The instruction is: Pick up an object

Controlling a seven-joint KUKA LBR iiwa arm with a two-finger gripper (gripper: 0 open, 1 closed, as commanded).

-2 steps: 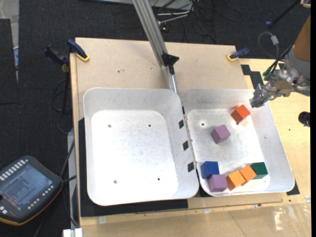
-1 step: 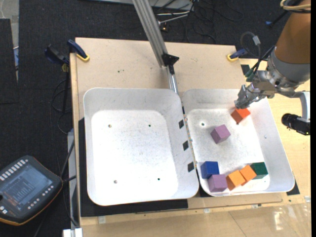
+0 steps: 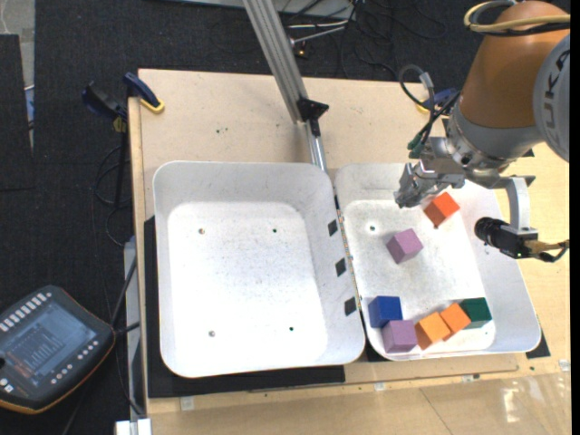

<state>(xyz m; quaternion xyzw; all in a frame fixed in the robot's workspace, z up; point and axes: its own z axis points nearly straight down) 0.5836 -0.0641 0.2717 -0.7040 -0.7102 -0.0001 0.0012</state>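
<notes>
Dark floor with black cables is seen all around a light wooden bench [image 3: 227, 107]. Two shallow white plastic bins are set side by side on the bench. No blocks are seen in the left bin [image 3: 245, 261]. Six small blocks are held in the right bin [image 3: 517, 324].

A small orange cube [image 3: 442, 208] is seen at the far end of the right bin. A light purple cube [image 3: 404, 244] is placed nearer, a little to its left. Four more blocks are lined up along the near edge: a dark blue cube [image 3: 384, 310], a second light purple cube [image 3: 399, 334], a second orange cube [image 3: 437, 323] and a green cube [image 3: 475, 312]. These four are packed close together.

The grey arm with its orange band [image 3: 512, 53] is reached in from the right. Its end effector [image 3: 415, 188] is held over the far end of the right bin, just to the left of the far orange cube. It cannot be told how wide it is open, and no block is seen in its grip.

A grey hand controller with a screen [image 3: 45, 343] is laid on the floor at the near left.
</notes>
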